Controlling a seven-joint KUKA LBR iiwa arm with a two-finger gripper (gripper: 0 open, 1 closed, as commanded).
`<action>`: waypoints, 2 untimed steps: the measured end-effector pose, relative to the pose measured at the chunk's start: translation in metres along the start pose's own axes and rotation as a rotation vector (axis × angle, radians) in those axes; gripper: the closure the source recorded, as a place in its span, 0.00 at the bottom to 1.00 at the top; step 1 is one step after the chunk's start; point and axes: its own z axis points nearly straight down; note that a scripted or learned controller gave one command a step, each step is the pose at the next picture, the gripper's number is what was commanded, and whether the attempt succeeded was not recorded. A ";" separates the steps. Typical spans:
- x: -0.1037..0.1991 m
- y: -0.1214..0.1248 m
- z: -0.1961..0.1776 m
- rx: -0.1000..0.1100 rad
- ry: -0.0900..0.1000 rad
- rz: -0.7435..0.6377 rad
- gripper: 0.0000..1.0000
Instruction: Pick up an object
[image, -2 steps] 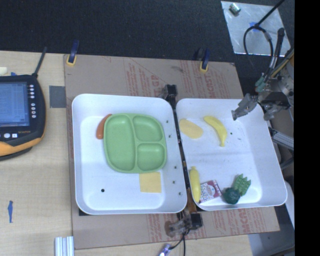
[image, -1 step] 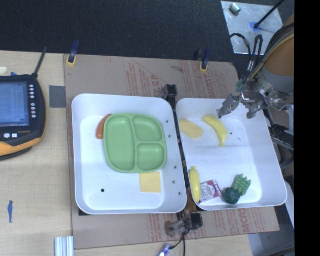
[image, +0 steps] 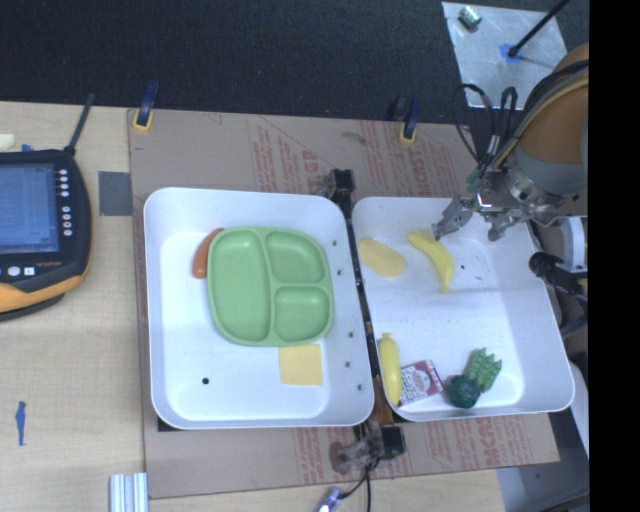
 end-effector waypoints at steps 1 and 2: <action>0.012 0.018 0.088 0.000 0.001 -0.002 0.00; 0.005 0.019 0.056 -0.005 0.001 0.001 0.00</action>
